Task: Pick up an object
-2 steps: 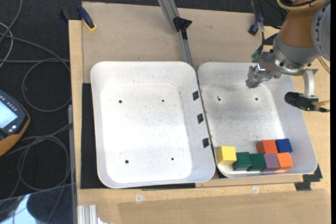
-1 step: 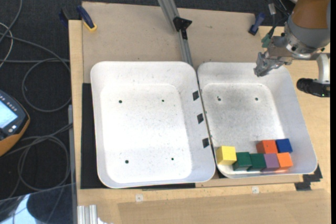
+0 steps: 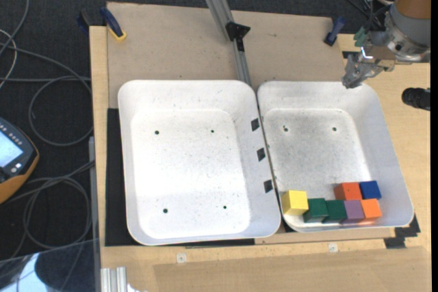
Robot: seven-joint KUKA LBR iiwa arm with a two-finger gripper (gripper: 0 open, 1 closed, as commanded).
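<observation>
Blocks sit in a bunch in the near corner of the right shallow white plastic bin [image 3: 383, 147], far from the jaws [image 3: 353, 78] and lower in the view. The small yellow cube [image 3: 295, 200] is on the left end of the bunch. Next to it are two dark green cubes [image 3: 326, 209], touching each other. A purple cube [image 3: 354, 210] comes after them, and an orange cube [image 3: 370, 208] is at the right end. Behind those, a red-orange cube [image 3: 350, 191] and a blue cube [image 3: 369, 189] sit side by side. All the blocks lie close together against the near wall of the bin.

The jaws hang over the far right corner of that same bin, just above its rim. I cannot tell if they are spread or pressed together, since they look small and dark. Nothing shows between them. The grey arm with the orange band [image 3: 410, 10] comes in from the right, up behind the jaws.

The left shallow white plastic bin [image 3: 137, 106] is well to the left of the jaws. Both bins rest side by side on the brown wooden desk [image 3: 171, 37]. A grey metal pole [image 3: 219, 3] slants up from the desk, left of the jaws. A blue clamp [image 3: 334, 31] grips the far edge of the desk close to the jaws.
</observation>
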